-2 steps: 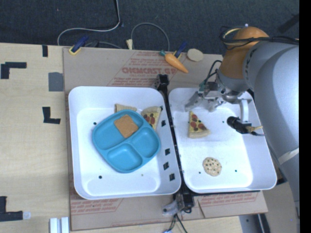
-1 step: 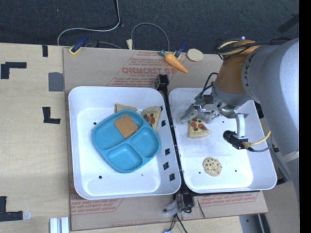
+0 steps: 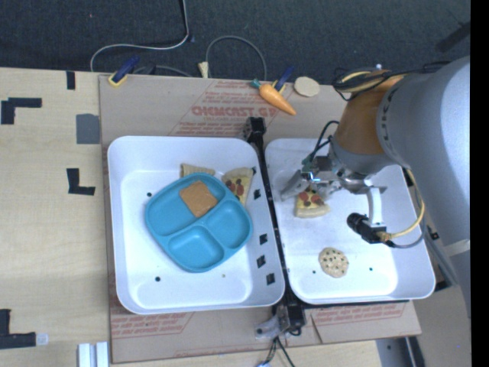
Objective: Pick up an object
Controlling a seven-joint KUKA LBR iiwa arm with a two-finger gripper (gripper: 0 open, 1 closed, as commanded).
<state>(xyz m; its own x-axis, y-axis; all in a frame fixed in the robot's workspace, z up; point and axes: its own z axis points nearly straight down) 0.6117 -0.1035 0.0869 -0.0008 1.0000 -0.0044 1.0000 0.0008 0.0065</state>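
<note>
- Cardboard-lined bench (image 3: 229, 109), two white bins; right bin (image 3: 412, 277) at frame centre-right.
- Gripper (image 3: 309, 186) low over toy pizza slice (image 3: 311, 203); open or clenched, cannot tell.
- Likely descending to grasp; next: close, lift.
- Cookie (image 3: 333, 262) lower down, apart.

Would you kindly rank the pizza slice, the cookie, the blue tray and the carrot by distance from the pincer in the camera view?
From the pincer:
1. Pizza slice, right bin, just beneath it.
2. Cookie, right bin, toward the front edge.
3. Carrot, outside the bins, on the cardboard behind them.
4. Blue tray, left bin.
</note>
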